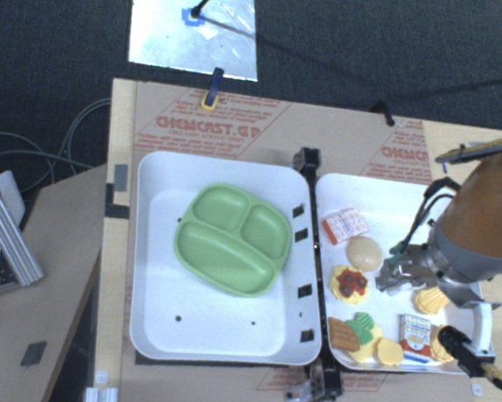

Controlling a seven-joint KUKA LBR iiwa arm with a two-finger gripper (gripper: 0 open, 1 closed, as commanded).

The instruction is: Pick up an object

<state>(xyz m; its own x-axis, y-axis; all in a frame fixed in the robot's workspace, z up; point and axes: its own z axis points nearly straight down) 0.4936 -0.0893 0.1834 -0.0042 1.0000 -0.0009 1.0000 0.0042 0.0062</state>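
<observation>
Camera view puts my gripper (394, 278) low over the right bin (393, 193), among the toy food. I cannot tell how wide it stands; the wrist hides that. Nearest is the round beige piece (363, 252), just beside the tip on its far-left side, with no long axis to line up on. The red and yellow piece (350, 284) sits just left of the tip, the yellow ridged piece (431, 300) on its right. The green divided plate (232, 238) lies well apart, in the left bin (155, 231).
</observation>
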